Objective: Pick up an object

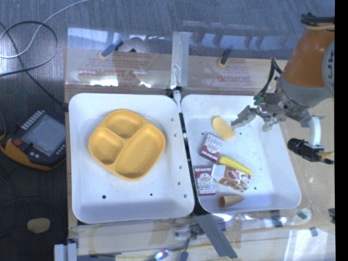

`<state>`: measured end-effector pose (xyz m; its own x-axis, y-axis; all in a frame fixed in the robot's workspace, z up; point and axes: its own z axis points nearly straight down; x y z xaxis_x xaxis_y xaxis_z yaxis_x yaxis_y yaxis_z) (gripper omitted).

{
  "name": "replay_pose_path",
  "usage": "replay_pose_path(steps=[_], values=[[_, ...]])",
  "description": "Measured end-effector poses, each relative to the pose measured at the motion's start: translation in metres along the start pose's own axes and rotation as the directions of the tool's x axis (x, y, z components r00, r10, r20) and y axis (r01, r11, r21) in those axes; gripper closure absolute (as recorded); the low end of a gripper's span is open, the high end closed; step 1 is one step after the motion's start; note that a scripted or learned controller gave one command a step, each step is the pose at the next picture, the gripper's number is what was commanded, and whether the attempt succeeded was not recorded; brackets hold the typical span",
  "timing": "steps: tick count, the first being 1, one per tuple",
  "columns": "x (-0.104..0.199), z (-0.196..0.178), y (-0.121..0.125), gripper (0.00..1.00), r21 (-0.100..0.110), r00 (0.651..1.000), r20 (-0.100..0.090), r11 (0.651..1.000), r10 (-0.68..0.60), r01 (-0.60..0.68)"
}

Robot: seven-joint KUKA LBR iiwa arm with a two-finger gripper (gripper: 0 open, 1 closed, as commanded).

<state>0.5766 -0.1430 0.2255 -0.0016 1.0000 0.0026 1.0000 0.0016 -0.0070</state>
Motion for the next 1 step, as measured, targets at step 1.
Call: replay_pose_path(steps=[1], values=[[0.0321,0.1221,0.0537,0.0,-0.001,0.992,0.002,0.992,-0.122,0.122]])
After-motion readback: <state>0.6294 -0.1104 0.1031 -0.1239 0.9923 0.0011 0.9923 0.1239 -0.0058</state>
